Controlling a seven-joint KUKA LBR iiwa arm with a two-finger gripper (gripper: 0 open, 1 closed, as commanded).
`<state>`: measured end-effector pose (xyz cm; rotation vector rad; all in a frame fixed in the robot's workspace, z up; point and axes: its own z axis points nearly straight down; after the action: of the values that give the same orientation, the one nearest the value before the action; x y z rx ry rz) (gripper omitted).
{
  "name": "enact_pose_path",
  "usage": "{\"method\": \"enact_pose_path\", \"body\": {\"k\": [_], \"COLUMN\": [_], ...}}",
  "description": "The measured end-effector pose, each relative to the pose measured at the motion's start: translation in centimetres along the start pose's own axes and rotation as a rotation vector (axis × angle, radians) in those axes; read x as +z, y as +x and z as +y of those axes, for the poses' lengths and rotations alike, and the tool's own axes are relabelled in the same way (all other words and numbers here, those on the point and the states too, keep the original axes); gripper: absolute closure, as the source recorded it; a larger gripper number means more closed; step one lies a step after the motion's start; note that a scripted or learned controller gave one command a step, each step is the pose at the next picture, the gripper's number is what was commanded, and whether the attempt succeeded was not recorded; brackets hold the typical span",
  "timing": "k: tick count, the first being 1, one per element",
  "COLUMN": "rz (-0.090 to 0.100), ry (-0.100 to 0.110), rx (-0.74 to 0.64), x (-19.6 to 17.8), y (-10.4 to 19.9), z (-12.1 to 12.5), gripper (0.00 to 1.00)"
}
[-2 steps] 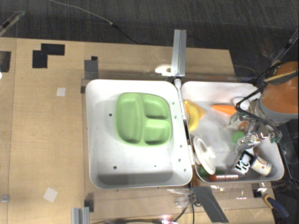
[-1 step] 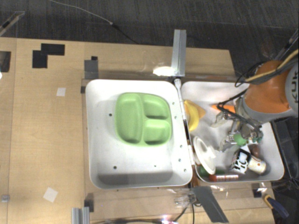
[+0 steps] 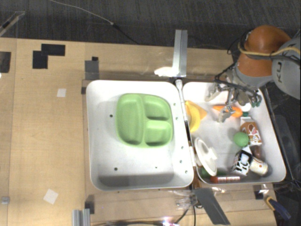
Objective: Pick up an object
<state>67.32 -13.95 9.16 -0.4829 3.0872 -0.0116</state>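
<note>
an orange object (image 3: 233, 110) lies near the back of the right bin (image 3: 275, 140), directly beneath the gripper (image 3: 229, 112); whether the gripper grasps it cannot be told. the arm (image 3: 261, 51) enters from the right, its orange band above the wrist. just left of the orange object sits a yellow item (image 3: 194, 115) against the bin's left wall. forward lie a green ball (image 3: 241, 139), a brown-and-white packet (image 3: 250, 131), a white lid (image 3: 206, 156), a black-and-white cup (image 3: 243, 162) and a red marker (image 3: 225, 178). the left bin (image 3: 101, 173) holds a green divided tray (image 3: 144, 119).
</note>
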Motion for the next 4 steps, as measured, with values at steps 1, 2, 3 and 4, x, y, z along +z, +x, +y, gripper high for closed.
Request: {"method": "enact_pose_path", "body": {"k": [1,2,3,4], "rz": [0.001,0.001,-0.002,-0.003], "ry": [-0.003,-0.004,0.001,-0.002], "rx": [0.026,0.077,0.185,-0.105], "x": [0.0,-0.2,-0.2,-0.1], "y": [5.2,13.6,12.1,5.7], "z": [-0.3,1.8,3.9,5.8], "gripper": [0.0,0.0,0.0,0.0]}}
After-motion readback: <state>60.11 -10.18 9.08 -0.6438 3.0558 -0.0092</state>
